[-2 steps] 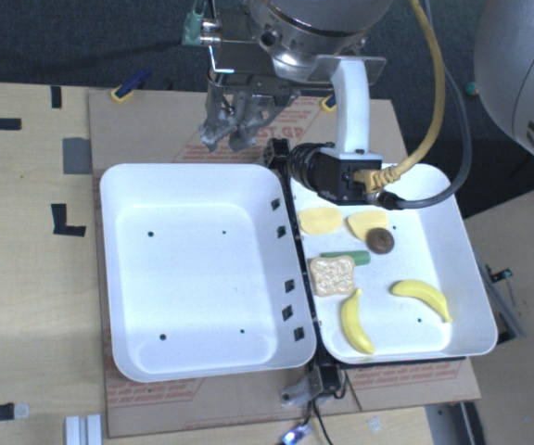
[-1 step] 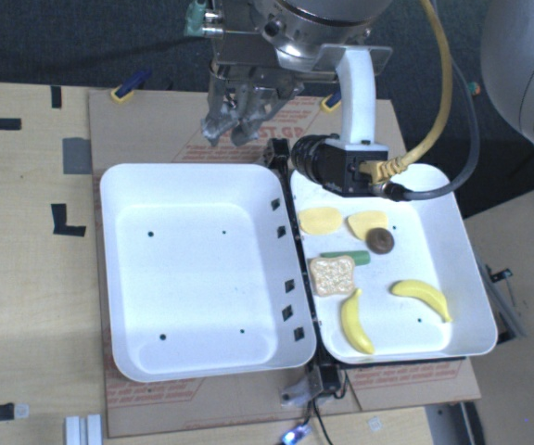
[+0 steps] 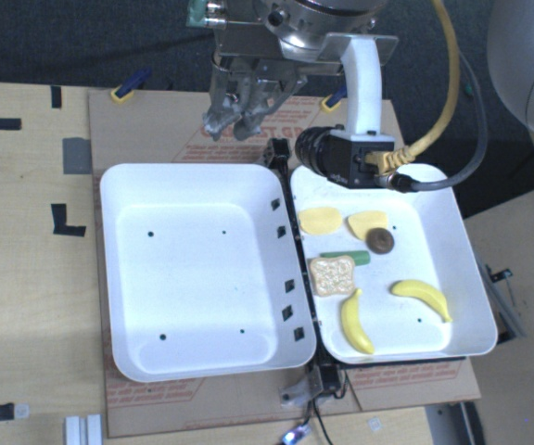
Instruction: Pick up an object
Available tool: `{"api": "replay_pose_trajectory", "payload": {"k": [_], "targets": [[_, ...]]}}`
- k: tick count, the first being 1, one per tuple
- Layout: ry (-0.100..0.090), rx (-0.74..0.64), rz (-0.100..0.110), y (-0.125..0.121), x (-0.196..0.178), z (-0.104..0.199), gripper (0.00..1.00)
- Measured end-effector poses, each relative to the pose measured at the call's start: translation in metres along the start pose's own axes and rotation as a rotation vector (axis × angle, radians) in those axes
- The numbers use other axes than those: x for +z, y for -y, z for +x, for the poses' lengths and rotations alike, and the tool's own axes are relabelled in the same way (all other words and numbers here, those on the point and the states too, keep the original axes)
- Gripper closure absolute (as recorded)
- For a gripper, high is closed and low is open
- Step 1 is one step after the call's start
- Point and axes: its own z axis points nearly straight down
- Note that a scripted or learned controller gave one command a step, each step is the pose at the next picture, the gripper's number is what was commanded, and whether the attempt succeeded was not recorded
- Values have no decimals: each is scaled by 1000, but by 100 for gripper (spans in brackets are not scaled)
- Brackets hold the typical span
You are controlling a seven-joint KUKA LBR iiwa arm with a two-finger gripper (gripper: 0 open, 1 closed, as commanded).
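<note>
Gripper parked up top, food toys all sitting in the right bin

The grey metal gripper hangs over the cardboard sheet behind the two bins, just past the left bin's far rim, and its jaws look pretty much together with nothing between them. The left bin is smooth glossy white plastic with rounded corners. The right bin has all the stuff: two flat yellow chip-like slices side by side near the back, a small round brown piece just beside the second slice, a thin green stick touching a bumpy beige square cracker, and two curved yellow bananas up front, apart from each other.
</note>
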Motion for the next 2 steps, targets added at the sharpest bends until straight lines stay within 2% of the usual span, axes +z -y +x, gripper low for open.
{"api": "replay_pose_trajectory", "payload": {"k": [1,2], "targets": [[1,-1,2,0,-10,0,100],[1,-1,2,0,-9,0,0]]}}
